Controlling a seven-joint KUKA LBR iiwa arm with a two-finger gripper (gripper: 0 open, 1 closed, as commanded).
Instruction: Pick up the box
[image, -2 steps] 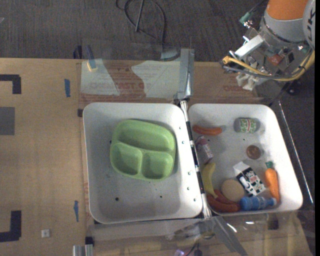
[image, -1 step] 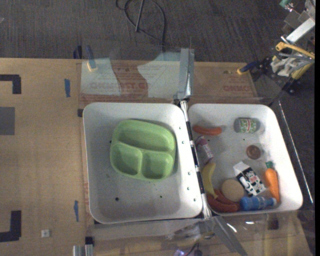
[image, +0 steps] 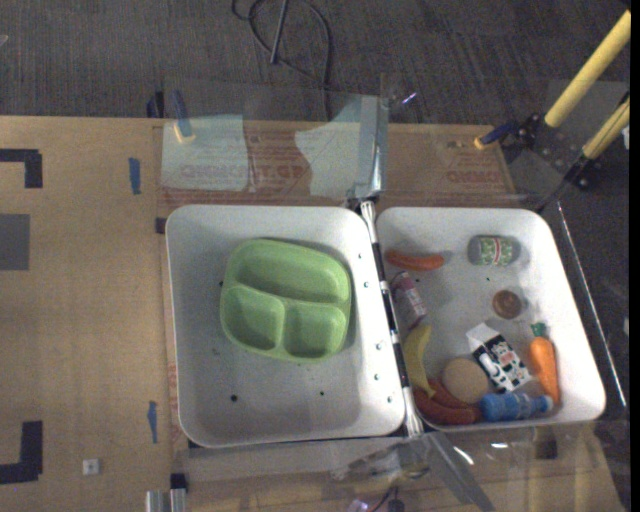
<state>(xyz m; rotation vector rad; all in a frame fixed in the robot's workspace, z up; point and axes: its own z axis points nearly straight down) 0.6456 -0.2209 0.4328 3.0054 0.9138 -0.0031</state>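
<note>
The box is a small white carton with black and red print. It lies flat in the right bin, toward the front, between a tan round bun and an orange carrot. A blue bottle lies just in front of it.
The right bin also holds a banana, two red sausages, a green-white can, a small brown disc and a small pink-labelled bottle. The left bin holds a green divided tray. Yellow-handled tools lie at the back right.
</note>
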